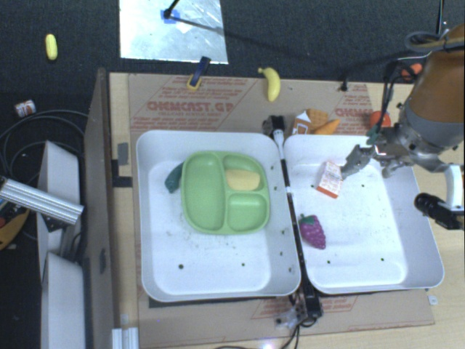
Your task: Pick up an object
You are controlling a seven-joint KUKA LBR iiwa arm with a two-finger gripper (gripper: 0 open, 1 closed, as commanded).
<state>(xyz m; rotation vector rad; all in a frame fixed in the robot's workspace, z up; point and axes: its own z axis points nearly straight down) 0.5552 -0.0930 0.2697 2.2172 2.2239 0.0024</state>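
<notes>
Two white bins (218, 286), one green divided plate (224, 193), one purple grape bunch (313, 232), one orange-white carton (330, 179), one yellow banana (271, 83) beyond the bins.

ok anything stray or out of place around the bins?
Yes. A yellow banana lies on the cardboard behind the bins, and a small yellow item sits on the dark floor at far left. A carton and orange pieces also lie just outside the right bin.

Left bin (156, 267): divided plate (224, 193).
Right bin (418, 257): carton (330, 179), with toy grapes (313, 231) nearer the front.
Behind bins: banana (271, 83).
</notes>
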